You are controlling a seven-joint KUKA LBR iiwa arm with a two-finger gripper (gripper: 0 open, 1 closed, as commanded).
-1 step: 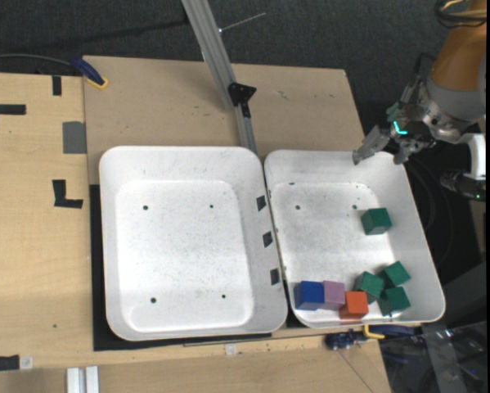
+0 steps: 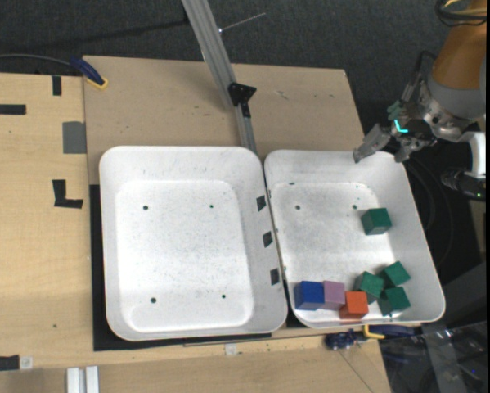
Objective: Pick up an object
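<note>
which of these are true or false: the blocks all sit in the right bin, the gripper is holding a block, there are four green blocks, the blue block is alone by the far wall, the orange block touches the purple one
1. All the blocks sit in the right shallow white bin. True.
2. The two-finger gripper holds a block. False: it hangs above the bin's far right corner, with no block between its fingers.
3. There are four green cube blocks. True: one alone mid-bin, three clustered at the near right corner.
4. The blue cube block is alone by the far wall. False: it lies at the near wall, beside the pale purple cube block.
5. The orange cube block sits against the purple one. True.
</note>
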